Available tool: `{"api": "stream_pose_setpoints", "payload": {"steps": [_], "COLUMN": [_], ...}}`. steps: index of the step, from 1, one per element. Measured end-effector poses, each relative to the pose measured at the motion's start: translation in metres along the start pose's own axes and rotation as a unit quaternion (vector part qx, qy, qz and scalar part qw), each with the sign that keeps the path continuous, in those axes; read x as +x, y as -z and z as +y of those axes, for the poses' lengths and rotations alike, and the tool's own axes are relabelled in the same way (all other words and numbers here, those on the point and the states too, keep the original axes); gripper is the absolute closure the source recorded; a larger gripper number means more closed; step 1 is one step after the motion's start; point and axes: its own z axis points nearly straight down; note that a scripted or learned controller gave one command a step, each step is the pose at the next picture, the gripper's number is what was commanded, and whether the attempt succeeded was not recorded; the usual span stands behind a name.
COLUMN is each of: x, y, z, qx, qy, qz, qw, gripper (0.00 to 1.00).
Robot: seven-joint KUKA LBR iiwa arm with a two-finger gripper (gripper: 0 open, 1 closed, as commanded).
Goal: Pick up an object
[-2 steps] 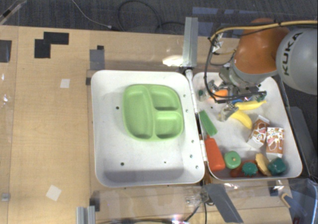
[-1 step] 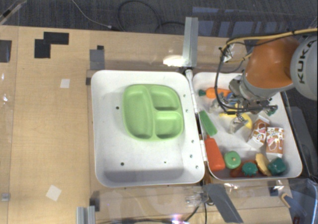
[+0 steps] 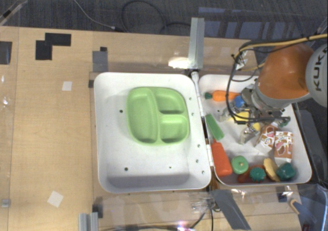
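Approach step: arm (image 3: 287, 74) low over right bin (image 3: 306, 173), gripper (image 3: 254, 131) beside snack packet (image 3: 277, 143). Finger state: cannot tell. Next: centre over one item, descend.

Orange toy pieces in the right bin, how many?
2. An orange carrot-shaped toy lies near the right white bin's far edge; a longer orange-red toy lies along its left wall. The arm may hide more.

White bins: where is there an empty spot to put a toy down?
The left bin has bare floor all around the green tray, widest between tray and front wall. The right bin is crowded: the gripper sits among toy food and packets.
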Motion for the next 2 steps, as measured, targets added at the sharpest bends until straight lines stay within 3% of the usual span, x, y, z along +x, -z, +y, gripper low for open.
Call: {"api": "stream_pose_setpoints", "payload": {"steps": [1,2], "x": [-0.0060,-0.0057], "y": [0.0154,0.0149], "z": [-0.0011,-0.0009], "qx": [0.004,0.004], "qy": [0.002,0.002], "qz": [-0.008,-0.007], "qw": [1.0000,1.0000], "gripper": [1.00,0.00]}}
